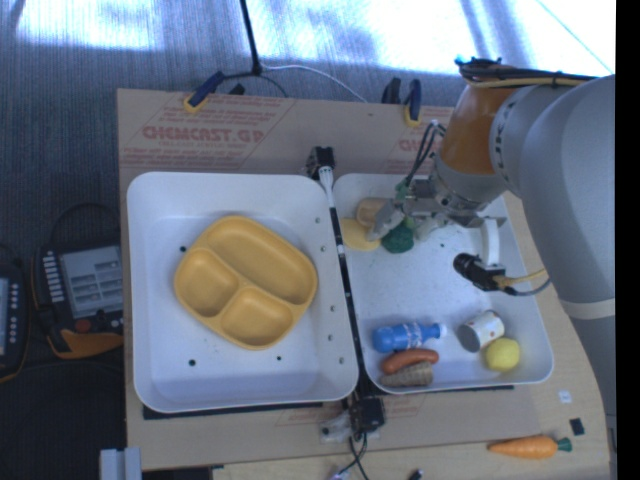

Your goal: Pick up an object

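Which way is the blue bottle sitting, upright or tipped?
Tipped: the blue bottle lies on its side in the right bin.

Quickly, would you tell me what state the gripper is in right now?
Gripper: down in the right bin at a green object; a grasp cannot be told.

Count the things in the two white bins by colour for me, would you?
Yellow: 3, the divided plate, the lemon, a yellow piece
Blue: 1, the bottle
Green: 1, the green thing at the gripper
Red: 1, the sausage
Brown: 1, the brown piece
White: 1, the small cup
Total: 8
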`<state>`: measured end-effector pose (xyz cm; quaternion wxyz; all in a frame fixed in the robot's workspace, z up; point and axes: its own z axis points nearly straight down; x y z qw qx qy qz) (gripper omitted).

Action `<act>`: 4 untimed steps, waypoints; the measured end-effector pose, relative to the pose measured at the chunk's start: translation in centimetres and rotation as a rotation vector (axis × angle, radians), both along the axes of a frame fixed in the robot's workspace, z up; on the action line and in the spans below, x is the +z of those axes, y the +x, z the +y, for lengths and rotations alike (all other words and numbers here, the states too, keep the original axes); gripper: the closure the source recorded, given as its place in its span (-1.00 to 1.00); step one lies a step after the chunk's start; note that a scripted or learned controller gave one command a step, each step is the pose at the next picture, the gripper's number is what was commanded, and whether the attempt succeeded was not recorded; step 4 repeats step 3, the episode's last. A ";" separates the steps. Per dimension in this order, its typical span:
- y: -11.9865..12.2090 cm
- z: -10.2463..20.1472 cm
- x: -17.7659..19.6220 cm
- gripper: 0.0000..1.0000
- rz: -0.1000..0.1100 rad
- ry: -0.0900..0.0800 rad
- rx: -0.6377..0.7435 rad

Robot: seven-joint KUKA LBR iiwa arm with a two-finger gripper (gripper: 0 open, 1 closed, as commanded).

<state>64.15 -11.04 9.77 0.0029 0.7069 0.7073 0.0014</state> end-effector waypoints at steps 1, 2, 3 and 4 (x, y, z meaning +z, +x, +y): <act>2.0 -3.6 -0.5 -1.00 0.037 0.017 0.000; 1.7 -4.8 0.4 1.00 0.043 -0.005 -0.004; 1.9 -4.8 0.6 -1.00 0.032 -0.007 -0.004; 1.9 -4.8 0.6 -1.00 0.032 -0.007 -0.004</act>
